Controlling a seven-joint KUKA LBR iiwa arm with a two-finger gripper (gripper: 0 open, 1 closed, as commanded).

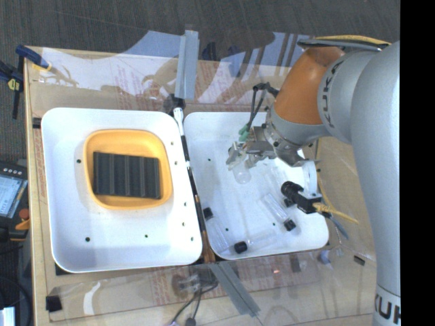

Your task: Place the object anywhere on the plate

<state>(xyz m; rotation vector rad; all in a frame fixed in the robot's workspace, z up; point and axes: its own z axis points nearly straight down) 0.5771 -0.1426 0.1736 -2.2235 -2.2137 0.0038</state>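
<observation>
1. I see the yellow plate (127, 167) lying in the left bin (68, 229).
2. The gripper (243, 156) hangs over the right bin (211, 141), near a clear object (242, 174).

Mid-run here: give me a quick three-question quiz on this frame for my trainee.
1. True or false: the yellow plate sits in the left bin.
2. The tool is over which bin? A) left B) right
3. Fill in: the plate's centre holds a dark ribbed ____.

Key: 1 true; 2 B; 3 insert.
</observation>
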